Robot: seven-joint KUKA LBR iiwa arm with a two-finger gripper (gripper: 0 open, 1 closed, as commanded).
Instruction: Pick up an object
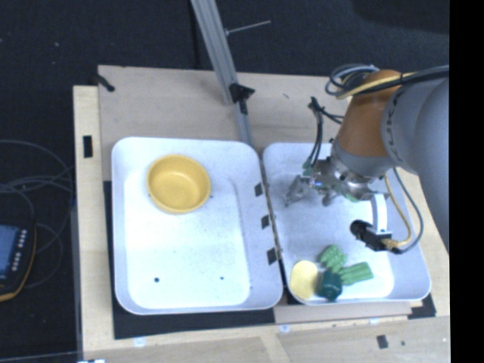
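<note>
My gripper [311,193] hangs over the upper middle of the right bin [408,278], below the orange band of the wrist. Its two grey fingers [293,193] are spread apart with nothing between them. At the bin's front edge lies a cluster of small things: a pale yellow round piece [304,278], a dark teal block [329,286] and two green pieces [331,257] [357,272]. The gripper is well behind this cluster and touches none of it. A yellow bowl [178,184] sits upright in the back left of the left bin [128,278].
A slanted metal pole [215,44] comes down from the top to the back of the divider [268,225] between the bins. A black connector with yellow cable [370,235] hangs from the arm above the right bin's right half.
</note>
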